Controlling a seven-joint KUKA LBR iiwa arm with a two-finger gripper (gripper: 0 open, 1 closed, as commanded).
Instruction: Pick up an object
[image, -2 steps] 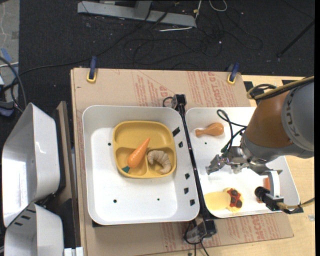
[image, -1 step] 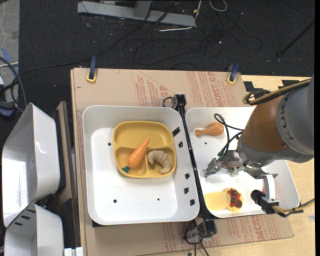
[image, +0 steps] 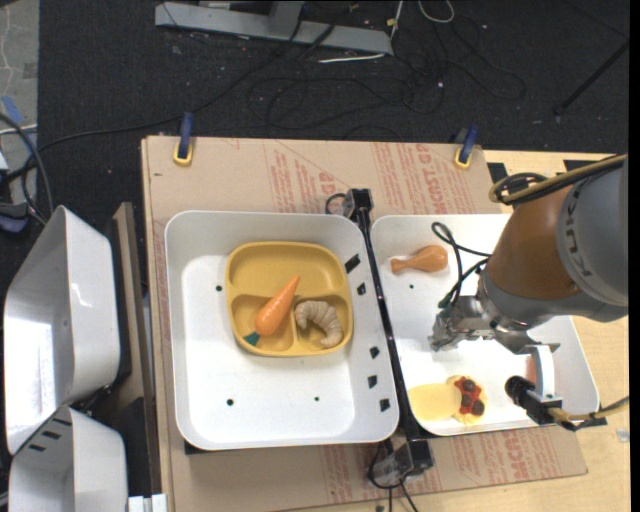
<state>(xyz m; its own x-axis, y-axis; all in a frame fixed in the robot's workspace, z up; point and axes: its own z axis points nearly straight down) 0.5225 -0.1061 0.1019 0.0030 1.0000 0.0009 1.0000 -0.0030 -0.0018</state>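
Chicken drumstick (image: 421, 262) lies near the far wall of the right bin (image: 580, 375), apart from the gripper (image: 452, 332) lowered at bin centre, grip state cannot be told; a fried-egg piece (image: 450, 400) sits nearer, and the left bin (image: 200, 400) holds a yellow plate (image: 245, 265) with a carrot (image: 276, 306).

A robotics lab: 2 white bins (image: 200, 400) on a clamped cardboard-topped bench (image: 300, 170), loose cables (image: 300, 90).
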